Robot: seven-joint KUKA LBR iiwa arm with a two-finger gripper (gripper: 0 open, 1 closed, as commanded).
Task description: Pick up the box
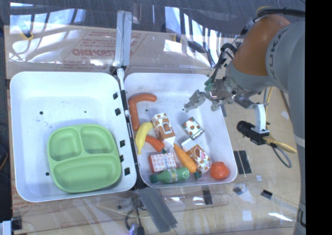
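The arm's gripper (199, 99) hangs over the upper right part of the right bin (228, 140), above bare white floor. Its jaws point toward the left and appear slightly apart, with nothing between them.

There are several small boxes in this bin, and the task does not say which one is meant. The nearest to the jaws is a small white box with red dots (192, 127), lying just below them and a little apart from the other things. To the left of this dotted box stands another small box (163, 126), which touches a banana (141, 136) and is close to a sausage (137, 105). Lower than the dotted box, a third box (199, 157) leans against a carrot (185, 159) and is near a tomato (220, 170). A flat red box (162, 162) lies above a green bottle (170, 176).

The boxes look like light toy cartons, stiff but probably hollow, with smooth printed faces that may slip. The dotted box seems the easiest choice, because it has free space on its sides. It would be best taken across two opposite flat faces, near the middle, with moderate force so that it does not turn or pop out.

The left bin (31, 94) holds a green plate (83, 157).
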